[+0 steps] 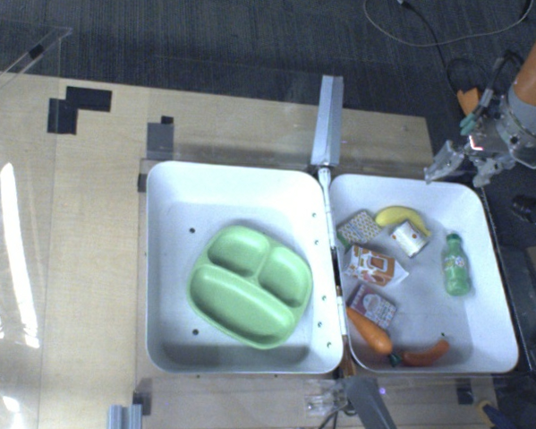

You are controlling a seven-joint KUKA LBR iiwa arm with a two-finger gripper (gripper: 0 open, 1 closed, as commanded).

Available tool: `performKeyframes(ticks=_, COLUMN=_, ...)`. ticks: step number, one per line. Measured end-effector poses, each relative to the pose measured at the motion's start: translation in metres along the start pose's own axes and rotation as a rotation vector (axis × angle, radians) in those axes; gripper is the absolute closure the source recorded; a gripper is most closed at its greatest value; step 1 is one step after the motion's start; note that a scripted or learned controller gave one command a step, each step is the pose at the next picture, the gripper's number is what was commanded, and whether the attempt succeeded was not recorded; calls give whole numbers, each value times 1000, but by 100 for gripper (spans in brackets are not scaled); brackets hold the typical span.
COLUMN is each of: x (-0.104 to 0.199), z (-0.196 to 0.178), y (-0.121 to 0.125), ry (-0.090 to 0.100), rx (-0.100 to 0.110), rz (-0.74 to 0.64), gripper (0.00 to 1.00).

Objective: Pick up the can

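The can (pixel 409 240) looks like the small white cylinder lying on its side in the right bin (pixel 488 292), touching the lower end of a yellow banana (pixel 399 216). My gripper (pixel 461 169) hangs over the bin's far right corner, up and to the right of the can and well apart from it. Its two fingers (pixel 441 163) are spread open with nothing between them. The grey wrist with its orange band reaches in from the upper right.
The right bin also holds a green bottle (pixel 456 264), a carrot (pixel 369 332), a red sausage (pixel 425 353) and three flat packets (pixel 373 266). A green divided plate (pixel 251 284) lies in the left bin (pixel 174 204). A metal post (pixel 328 123) stands behind the divider.
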State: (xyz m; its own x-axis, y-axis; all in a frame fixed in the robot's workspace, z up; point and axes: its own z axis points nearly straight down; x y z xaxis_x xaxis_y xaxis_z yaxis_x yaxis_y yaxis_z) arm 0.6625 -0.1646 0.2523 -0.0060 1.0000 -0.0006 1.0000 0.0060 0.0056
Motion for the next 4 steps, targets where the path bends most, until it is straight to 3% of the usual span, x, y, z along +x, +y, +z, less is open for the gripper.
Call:
performKeyframes(ticks=1, x=11, z=165, y=8, ry=-1, rx=-3, rz=-163, gripper=0)
performKeyframes(ticks=2, x=-13, z=163, y=-77, ry=-2, rx=-5, rz=-174, gripper=0)
performKeyframes(ticks=3, x=-31, z=125, y=-64, ry=11, rx=-1, rz=108, gripper=0)
performKeyframes(ticks=4, x=-8, z=162, y=-64, ry=10, rx=-5, rz=417, gripper=0)
